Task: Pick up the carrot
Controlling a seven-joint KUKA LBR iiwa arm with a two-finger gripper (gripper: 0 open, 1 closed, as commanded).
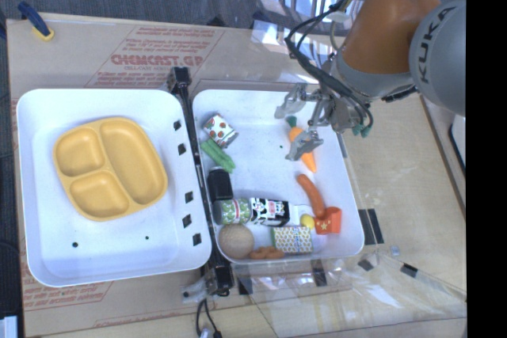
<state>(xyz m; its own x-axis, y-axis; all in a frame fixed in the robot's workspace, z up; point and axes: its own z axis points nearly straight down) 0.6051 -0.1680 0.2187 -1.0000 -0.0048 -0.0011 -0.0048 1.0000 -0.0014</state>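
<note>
Orange is what I'm after, and there it is: the carrot (pixel 303 148) lies in the upper right part of the right bin (pixel 261 103), green top pointing up toward the far wall, orange tip pointing down. My gripper (pixel 310 140) sits right over its middle, metal fingers (pixel 314 142) seeming to come down on either side of it. Whether they have closed on it or stand apart, I cannot tell from this slant; the metalwork blurs into the carrot. I'd call this the grasp itself, with the lift yet to come.

Why here? The carrot lies apart from the clutter, so I can reach it from above without nudging anything. It is near the right wall, though, so a finger could catch the rim, I'd judge.

Contents now. Below the carrot, an orange sausage-like piece (pixel 310 193) runs down toward a red cup (pixel 329 221). Along the near wall: a cow-patterned bottle (pixel 258 210), a round tan ball (pixel 236 240) and a small patterned box (pixel 292 238). By the left wall, a spotted can (pixel 219 131) and a green pod (pixel 217 156).

Over in the left bin (pixel 40 249) lies a yellow divided plate (pixel 109 167), its three compartments bare.
</note>
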